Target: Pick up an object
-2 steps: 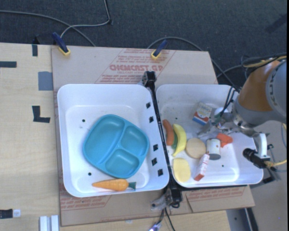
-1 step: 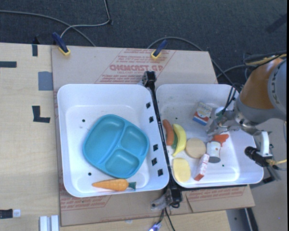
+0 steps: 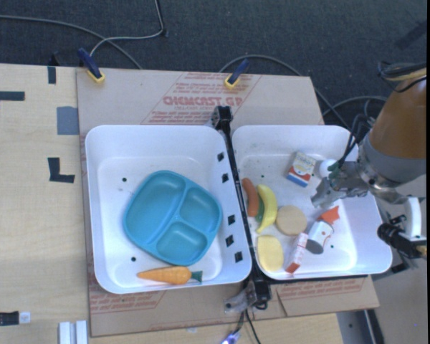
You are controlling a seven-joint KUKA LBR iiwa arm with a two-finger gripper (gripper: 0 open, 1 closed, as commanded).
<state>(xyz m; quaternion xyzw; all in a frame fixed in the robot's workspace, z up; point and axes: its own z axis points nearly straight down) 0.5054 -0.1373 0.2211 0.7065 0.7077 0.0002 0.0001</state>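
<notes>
Toys crowd the right bin point(image 3: 272, 136) (easy reach for the arm); the claw point(image 3: 328, 194) hovers just above an orange-capped tube point(image 3: 319, 229), grip unreadable.

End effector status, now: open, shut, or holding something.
End effector: cannot be told. It sits low over the right bin, close above an orange and white item, with nothing visibly between it.

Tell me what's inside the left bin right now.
The left bin holds a blue divided plate and an orange toy carrot lying near its front edge. Anything beneath the plate is covered and cannot be seen.
</notes>
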